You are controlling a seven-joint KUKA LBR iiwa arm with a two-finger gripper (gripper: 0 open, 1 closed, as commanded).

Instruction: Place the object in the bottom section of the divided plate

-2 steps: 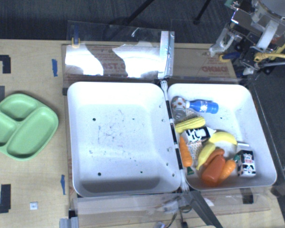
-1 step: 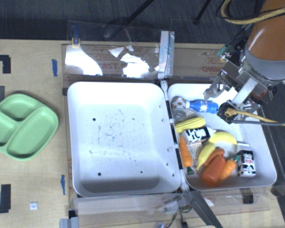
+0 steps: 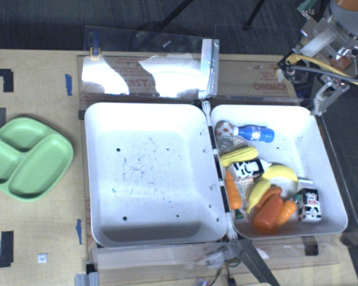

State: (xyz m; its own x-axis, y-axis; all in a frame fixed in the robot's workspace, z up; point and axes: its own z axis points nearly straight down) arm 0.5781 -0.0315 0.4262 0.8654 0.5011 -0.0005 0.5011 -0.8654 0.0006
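Claw (image 3: pixel 323 97) hangs above the far right corner of the right white plastic bin (image 3: pixel 333 159), well apart from the pile; whether it is released or clenched cannot be told from this angle, and nothing is visibly gripped.

Task does not name the object; candidates all sit in the right bin: blue-and-white plastic bottle (image 3: pixel 254 134) near the far edge, yellow toy corn cob (image 3: pixel 238 155), yellow toy banana (image 3: pixel 269 180), orange toy carrot (image 3: pixel 232 190) along the divider, red-orange toy pepper (image 3: pixel 268 213), small black-and-white carton (image 3: pixel 310 205) near the front right corner.

Likely light, hollow, smooth plastic, so slippery. Bottle lies alone: best pick, across the body.

Left white bin (image 3: pixel 149 171) offers nothing to pick.

Green divided plastic plate (image 3: pixel 28 158) rests at the left edge of the tabletop (image 3: pixel 36 231).
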